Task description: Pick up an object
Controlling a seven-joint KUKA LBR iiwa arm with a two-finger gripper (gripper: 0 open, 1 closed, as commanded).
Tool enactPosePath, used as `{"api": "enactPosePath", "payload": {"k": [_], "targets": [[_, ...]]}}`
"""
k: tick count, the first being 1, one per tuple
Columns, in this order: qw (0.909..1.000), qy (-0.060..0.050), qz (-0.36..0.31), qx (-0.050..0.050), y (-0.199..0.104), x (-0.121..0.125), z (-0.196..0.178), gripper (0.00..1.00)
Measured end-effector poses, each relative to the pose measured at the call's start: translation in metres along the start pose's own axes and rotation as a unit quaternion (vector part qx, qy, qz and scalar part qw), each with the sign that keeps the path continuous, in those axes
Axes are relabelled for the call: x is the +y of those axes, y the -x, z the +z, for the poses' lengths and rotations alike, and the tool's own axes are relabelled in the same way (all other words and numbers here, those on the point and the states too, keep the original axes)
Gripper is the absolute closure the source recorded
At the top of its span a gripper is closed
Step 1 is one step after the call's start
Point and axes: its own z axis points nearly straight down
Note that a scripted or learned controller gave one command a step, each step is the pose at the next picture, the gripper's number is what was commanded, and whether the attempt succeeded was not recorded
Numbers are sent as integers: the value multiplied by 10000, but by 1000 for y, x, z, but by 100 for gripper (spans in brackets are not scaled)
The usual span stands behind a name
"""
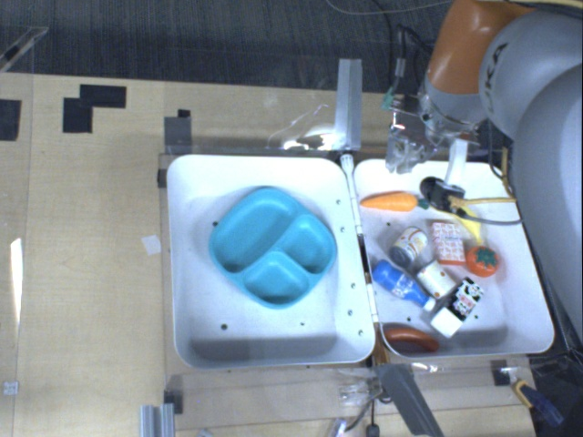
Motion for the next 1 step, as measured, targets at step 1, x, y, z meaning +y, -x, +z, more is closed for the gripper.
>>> {"api": "enactPosePath", "payload": {"k": [1], "targets": [[9987,7,-501,0,3,-41,-51,100]]}}
